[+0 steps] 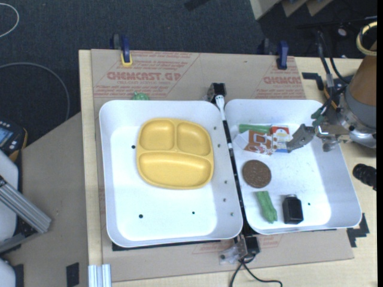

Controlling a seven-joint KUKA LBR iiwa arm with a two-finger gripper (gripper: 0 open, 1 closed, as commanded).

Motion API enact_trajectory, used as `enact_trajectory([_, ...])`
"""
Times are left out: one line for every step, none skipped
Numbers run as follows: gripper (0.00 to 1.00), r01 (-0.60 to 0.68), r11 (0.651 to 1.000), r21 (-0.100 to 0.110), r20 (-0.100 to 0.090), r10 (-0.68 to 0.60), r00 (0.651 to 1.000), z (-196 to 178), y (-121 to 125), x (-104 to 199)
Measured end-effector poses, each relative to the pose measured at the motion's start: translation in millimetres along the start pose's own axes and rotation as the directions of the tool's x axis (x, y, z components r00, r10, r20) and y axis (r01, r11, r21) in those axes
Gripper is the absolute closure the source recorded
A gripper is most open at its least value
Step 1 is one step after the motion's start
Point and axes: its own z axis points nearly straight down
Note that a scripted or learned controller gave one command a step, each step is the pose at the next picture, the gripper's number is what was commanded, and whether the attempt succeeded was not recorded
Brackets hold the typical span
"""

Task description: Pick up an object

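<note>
- Nearest in the right bin, a black block is lying beside a green stick.
- A brown disc is sitting at 12 o'clock of the stick.
- The gripper is hovering at the red-and-white packet; its opening cannot be told.
- At 9 o'clock, a yellow divided plate is occupying the left bin.

Arm enters from right; claw low, seemingly angled left.
</note>
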Motion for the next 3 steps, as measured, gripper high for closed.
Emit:
enact_trajectory([0.00, 0.010, 1.000, -0.015, -0.002, -0.010, 1.000, -112.7, -25.0, 87.5])
enact_trajectory([1.00, 0.001, 1.000, -0.006, 0.002, -0.001, 1.000, -117.2, -25.2, 82.7])
enact_trajectory([1.00, -0.010, 1.000, 0.005, 0.002, 0.010, 1.000, -59.7, -44.5, 1.4])
